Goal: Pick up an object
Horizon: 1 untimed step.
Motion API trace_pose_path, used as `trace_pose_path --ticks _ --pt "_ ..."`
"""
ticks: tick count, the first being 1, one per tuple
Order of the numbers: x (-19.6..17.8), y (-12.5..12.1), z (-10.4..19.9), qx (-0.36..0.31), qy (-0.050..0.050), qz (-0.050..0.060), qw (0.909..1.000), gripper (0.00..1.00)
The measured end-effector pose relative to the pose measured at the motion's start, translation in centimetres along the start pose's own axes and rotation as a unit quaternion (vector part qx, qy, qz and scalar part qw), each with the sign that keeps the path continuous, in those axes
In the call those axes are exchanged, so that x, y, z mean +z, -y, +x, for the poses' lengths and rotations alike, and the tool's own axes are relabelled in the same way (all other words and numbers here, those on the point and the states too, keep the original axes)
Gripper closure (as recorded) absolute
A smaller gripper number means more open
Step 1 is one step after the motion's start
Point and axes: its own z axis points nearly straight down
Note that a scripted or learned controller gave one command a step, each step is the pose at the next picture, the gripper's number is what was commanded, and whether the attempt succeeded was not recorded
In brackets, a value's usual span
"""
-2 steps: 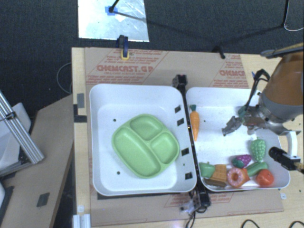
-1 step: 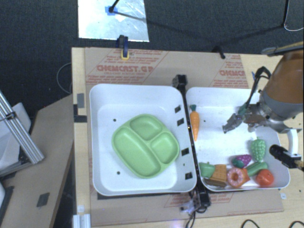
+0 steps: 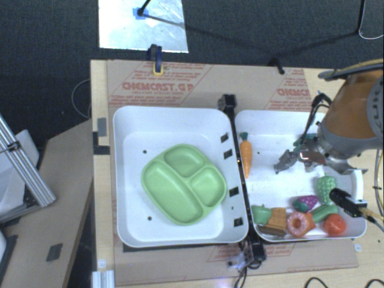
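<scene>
Overhead view of the table (image 3: 198,80) with two shallow white bins side by side. The left bin (image 3: 129,161) holds a green divided plate (image 3: 183,183). The right bin (image 3: 264,128) holds the toy foods I can choose from: a carrot (image 3: 245,153) lying lengthwise just beside the left wall, and, crowded along the near wall, a green piece (image 3: 261,213), a brown sandwich-like block (image 3: 277,221), a pink doughnut (image 3: 297,223), a purple piece (image 3: 306,203), a green vegetable (image 3: 326,188) and a red tomato (image 3: 335,224).

The end effector (image 3: 287,161) hangs over the bare middle of the right bin, its fingers spread apart with nothing between them, and it sits well apart from every object.

I judge all of these to be light, stiff moulded toys, probably smooth and somewhat slippery, not fragile. The carrot looks the easiest candidate: it stands alone, and I would close across its orange body near the thick end, where the taper is least likely to squeeze it out. Its drawback is the bin wall and the black clips (image 3: 228,138) right beside it, which leave little room for the left finger. The near cluster is packed against the wall, objects touching, so a finger may not slip between them. Open room lies in the bin's middle and far half; the arm itself crowds the right side.
</scene>
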Motion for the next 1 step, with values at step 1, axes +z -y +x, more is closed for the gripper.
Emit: trace_pose_path --ticks 1 --pt "4.47 0.53 -0.48 0.000 0.000 0.001 1.0000 0.00"
